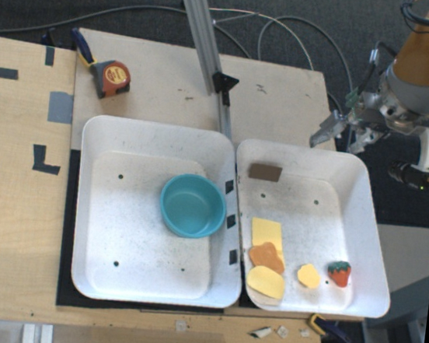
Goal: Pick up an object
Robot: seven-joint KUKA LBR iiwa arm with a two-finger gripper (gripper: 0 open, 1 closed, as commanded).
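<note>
Overhead, my claw (343,133) hangs off the right white bin's (369,218) far corner, clear of everything.
I cannot tell its opening; the red strawberry-shaped toy (339,273) lies near-right, graspable.

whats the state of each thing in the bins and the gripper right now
bowl: upright, in the left bin
brown block: flat, at the far end of the right bin
yellow slice: flat, touching the orange piece
strawberry: lying alone
gripper: above the bench beyond the right bin, holding nothing
</note>
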